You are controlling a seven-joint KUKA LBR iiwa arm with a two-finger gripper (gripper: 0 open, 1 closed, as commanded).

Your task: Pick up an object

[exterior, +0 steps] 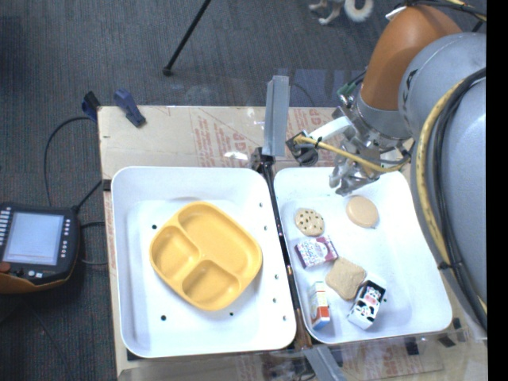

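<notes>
Camera view: jaws (349, 182) (state unclear) near right bin's (421, 292) far rim.

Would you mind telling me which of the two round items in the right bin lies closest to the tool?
The plain tan disc, just below the tool; the chocolate-chip cookie lies farther left.

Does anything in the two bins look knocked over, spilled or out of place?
Mostly tidy. The cow-patterned black-and-white small carton and the orange-and-white small carton in the right white bin lie on their sides. Nothing looks spilled.
</notes>
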